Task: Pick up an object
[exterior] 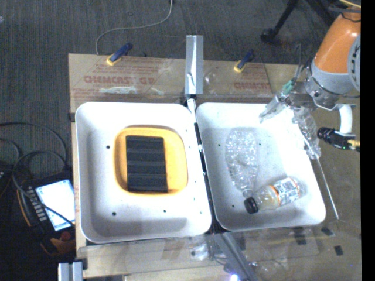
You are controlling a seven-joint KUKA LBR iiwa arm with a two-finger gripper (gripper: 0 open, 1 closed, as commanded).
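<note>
At the frame's upper right the gripper [291, 113] hangs, fingers spread with nothing between. Lower in the right bin [266, 218] lie a crumpled clear plastic bottle [242, 155] and a black-capped, labelled bottle [273, 195].

A dark grey carpeted floor [70, 22] with a fine ribbed weave surrounds the brown wooden board surface [146, 78], which carries mirrored red lettering along its far side. Two blue-and-yellow clamps [119, 53] [244, 60] grip that far edge, and an upright silver metal post [194, 66] stands between them. A thin pale cable [140, 25] loops over the carpet. Black cables [29, 145] curl at the left near a lit tablet screen [51, 201]. Black chair legs [293, 7] spread at the top right.
</note>
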